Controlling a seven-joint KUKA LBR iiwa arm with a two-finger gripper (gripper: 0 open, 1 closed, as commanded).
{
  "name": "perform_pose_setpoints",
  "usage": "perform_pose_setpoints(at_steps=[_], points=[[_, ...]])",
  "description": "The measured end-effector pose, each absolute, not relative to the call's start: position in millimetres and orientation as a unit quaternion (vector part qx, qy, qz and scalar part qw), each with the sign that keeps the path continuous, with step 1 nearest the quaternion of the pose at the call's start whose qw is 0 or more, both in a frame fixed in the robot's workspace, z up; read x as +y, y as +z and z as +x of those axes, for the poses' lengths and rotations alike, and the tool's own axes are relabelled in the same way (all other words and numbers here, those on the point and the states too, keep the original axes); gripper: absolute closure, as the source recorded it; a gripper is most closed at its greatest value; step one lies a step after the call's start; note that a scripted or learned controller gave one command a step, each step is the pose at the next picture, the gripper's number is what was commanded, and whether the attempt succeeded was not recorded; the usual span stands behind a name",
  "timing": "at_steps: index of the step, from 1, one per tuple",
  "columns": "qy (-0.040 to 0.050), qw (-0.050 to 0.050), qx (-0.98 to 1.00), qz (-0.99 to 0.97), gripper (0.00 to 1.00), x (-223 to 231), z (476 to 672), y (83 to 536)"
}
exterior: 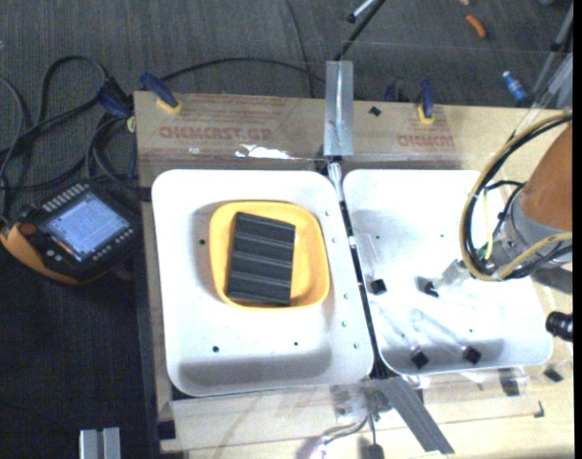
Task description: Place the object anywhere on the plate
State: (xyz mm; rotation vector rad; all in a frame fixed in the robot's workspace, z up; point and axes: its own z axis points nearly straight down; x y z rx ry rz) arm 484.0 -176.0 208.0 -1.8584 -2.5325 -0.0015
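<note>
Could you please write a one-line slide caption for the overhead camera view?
Dark ridged block resting on the yellow plate in the left bin; arm's hand over the right bin.

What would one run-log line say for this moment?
object: dark ridged block lying on yellow plate | bin: left bin | gripper: over right bin

The arm (549, 194) is cut off by the right edge, so only its orange band, a grey part and looped cables show. The gripper (432, 286) is small and blurred over the right bin (405, 199), and how its fingers stand cannot be told. The dark ridged block (262, 257) hides the middle of the yellow plate (313, 256).
</note>
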Motion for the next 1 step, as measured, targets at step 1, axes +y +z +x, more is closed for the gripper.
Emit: perform_pose_setpoints(at_steps=[1], points=[[-0.0005,0.0,-0.806,-0.592,0.0,-175.9,484.0,208.0]])
